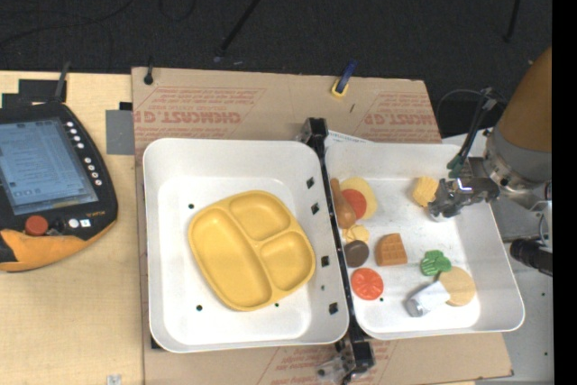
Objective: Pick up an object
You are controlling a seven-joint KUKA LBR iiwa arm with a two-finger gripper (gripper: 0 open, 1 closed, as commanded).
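Yellow toy [425,190] lies just left of the end effector [444,208], whose opening I cannot tell.

Hidden and cut off
Arm [530,117] runs off right edge; pincer [446,201] tips too small to tell; teach pendant [50,185] cropped at left edge.

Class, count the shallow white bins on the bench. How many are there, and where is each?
2. The left bin holds a yellow divided plate. The right bin sits directly beside it, holding small toy foods, with the gripper over its upper right part.
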